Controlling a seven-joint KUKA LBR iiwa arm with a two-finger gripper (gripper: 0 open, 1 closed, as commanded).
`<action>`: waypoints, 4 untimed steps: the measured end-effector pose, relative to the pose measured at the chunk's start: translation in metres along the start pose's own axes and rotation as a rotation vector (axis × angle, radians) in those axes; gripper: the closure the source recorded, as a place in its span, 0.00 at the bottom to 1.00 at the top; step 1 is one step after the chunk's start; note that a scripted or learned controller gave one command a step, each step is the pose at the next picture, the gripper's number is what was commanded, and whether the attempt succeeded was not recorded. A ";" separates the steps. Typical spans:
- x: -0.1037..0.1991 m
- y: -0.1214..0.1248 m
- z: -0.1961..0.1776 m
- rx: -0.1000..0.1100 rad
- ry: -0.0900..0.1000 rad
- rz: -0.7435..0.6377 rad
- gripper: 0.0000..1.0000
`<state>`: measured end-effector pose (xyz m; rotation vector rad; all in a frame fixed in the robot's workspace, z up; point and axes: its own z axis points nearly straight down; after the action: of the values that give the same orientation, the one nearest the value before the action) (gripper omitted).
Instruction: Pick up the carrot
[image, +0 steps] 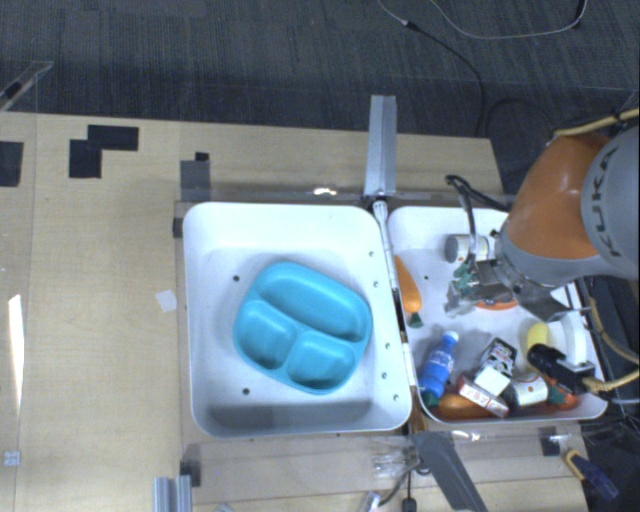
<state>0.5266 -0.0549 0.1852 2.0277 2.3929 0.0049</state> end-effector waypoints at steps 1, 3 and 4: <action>-0.031 -0.008 0.095 -0.005 0.001 0.233 1.00; -0.051 0.049 0.096 -0.005 0.001 0.584 1.00; -0.067 0.040 -0.015 0.001 0.000 0.644 1.00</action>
<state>0.5772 -0.1142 0.2007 2.6825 1.6286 0.0054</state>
